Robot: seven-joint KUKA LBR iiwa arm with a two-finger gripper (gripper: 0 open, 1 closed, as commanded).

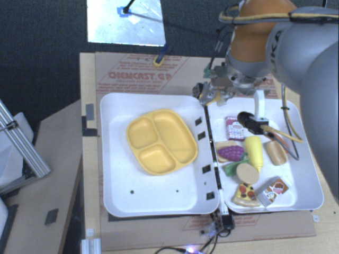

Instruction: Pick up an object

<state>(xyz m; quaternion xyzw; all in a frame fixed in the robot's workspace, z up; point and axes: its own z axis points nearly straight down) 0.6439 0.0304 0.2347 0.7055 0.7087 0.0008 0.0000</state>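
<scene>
My gripper (213, 92) hangs over the back edge of the bins, above the divider between them. It is up and to the left of the toy food in the right bin (310, 192). Nothing shows between it and the bin floor. Nearest to it is a pink packet (233, 128). Farther forward lie purple grapes (230, 153), a yellow banana-like piece (254, 150), a tan bread roll (276, 153), a green piece (232, 168), a round tan disc (247, 173), a pizza slice (244, 194) and a small grey and red carton (273, 190).
The left bin (114, 184) holds a yellow divided plate (161, 141). A shiny square sheet (126, 15) lies on the dark floor behind the bench. The arm's grey body covers the right bin's back right corner.
</scene>
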